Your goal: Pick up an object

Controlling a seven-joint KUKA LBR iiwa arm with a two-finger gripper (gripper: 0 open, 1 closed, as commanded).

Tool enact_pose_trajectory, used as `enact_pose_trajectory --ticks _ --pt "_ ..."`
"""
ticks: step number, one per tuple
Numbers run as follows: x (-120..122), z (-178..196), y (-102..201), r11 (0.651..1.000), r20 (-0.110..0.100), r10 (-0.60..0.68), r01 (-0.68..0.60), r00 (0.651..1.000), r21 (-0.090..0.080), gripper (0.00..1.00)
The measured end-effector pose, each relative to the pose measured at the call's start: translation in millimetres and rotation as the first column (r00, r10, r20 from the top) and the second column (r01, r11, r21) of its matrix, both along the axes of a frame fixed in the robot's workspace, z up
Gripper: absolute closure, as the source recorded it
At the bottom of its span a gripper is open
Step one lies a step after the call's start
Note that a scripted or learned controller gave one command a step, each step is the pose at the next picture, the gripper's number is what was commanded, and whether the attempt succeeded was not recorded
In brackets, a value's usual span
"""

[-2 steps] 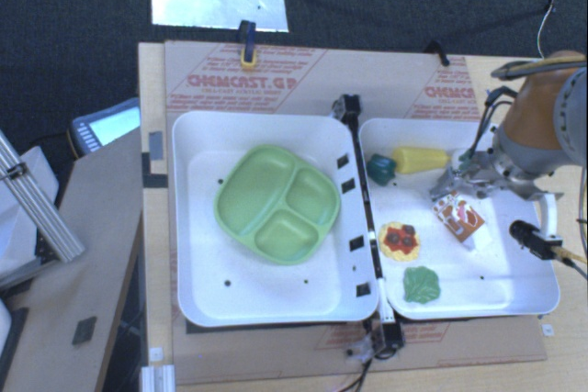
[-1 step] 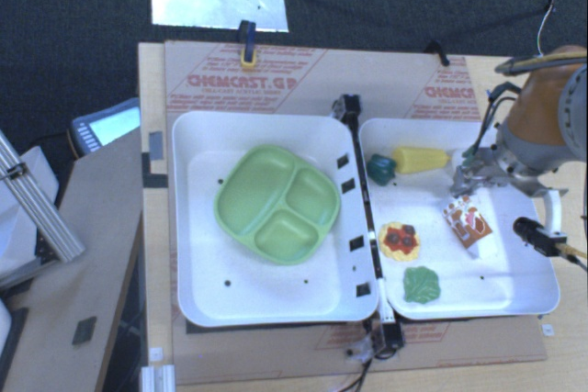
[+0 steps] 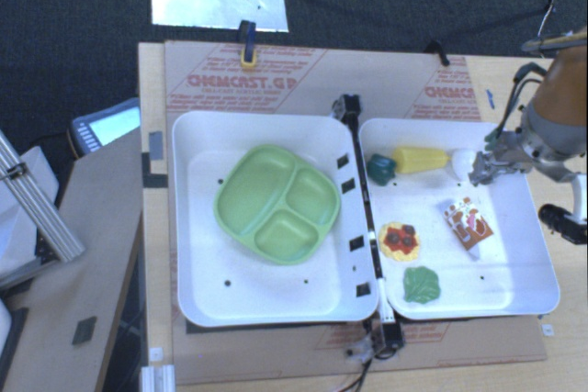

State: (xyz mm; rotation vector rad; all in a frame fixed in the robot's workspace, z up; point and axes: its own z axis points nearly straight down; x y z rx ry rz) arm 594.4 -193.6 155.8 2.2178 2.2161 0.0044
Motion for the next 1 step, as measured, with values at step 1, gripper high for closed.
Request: enact_pose_trajectory --ticks 1 --pt "0.7 44.1 3.2 1.000 -0.001 0.005 -0.005 1.000 0.001 1.00"
